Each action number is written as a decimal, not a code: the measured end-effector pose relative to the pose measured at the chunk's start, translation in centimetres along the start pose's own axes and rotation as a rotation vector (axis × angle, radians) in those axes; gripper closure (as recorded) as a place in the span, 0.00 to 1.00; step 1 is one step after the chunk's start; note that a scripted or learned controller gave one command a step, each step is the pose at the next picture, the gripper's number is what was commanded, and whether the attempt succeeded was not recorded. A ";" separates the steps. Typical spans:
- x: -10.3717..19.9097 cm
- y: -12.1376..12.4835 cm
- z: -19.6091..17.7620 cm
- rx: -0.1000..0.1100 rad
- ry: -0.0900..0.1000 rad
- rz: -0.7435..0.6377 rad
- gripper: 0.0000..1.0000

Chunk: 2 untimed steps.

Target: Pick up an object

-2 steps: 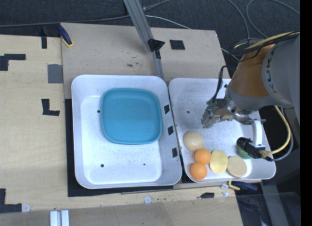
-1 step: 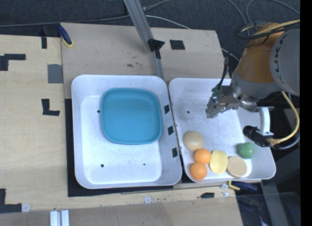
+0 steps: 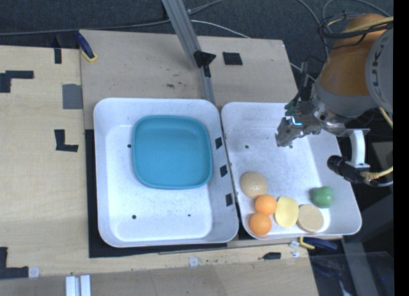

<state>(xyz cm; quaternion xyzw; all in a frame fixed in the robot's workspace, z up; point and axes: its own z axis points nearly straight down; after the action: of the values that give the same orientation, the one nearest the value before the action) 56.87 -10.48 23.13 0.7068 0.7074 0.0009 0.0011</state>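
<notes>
Orange ball (image 3: 260, 224) nearest, right bin (image 3: 268, 122); gripper (image 3: 285, 137) above bare floor, grip state unclear; no legible writing.

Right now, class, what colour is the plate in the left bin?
Blue plate, seen in the camera view.

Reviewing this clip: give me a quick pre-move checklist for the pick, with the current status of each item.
1. Gripper over the right bin: ok.
2. Gripper above a pickable object: not ok; it hangs over bare floor, away from the cluster.
3. Objects reachable: ok; orange balls, yellow piece and green ball lie along the near wall.
4. Something between the fingers: not ok, nothing seen.
5. Blue plate out of the way, in the left bin: ok.
</notes>
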 end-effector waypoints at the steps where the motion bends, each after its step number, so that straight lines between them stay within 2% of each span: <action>1: 0.0 0.1 -5.2 -0.001 0.000 0.000 1.00; 2: 4.4 1.8 -3.5 0.004 0.001 -0.003 1.00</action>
<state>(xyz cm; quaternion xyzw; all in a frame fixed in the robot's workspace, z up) 58.69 -6.06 26.65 0.7058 0.7084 -0.0004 -0.0008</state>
